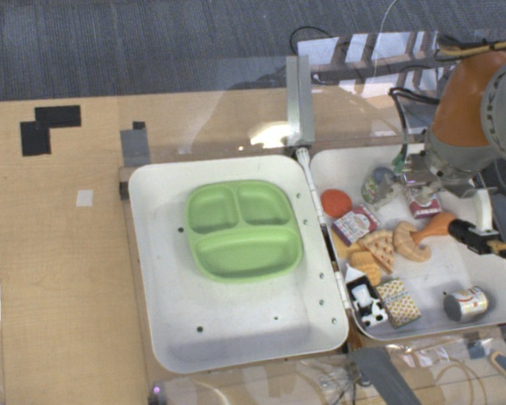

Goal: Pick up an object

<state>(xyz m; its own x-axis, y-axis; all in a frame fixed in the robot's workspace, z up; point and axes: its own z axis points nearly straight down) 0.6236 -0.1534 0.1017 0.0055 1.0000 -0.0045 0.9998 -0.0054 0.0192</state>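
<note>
Tan worktop (53,263) carrying two white bins. Left bin (171,322) holds a green tray (242,229); right bin (496,293) is crowded with objects (375,252) near its left wall. Gripper (421,190) above right bin's far edge; opening cannot be told.

One fixed camera looks down at a slant from above the counter (55,290), taking in both white bins (167,278) side by side.

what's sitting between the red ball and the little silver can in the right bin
In the camera view, between the red ball and the silver can lie a waffle-like tan piece and a tan wooden piece.
</note>
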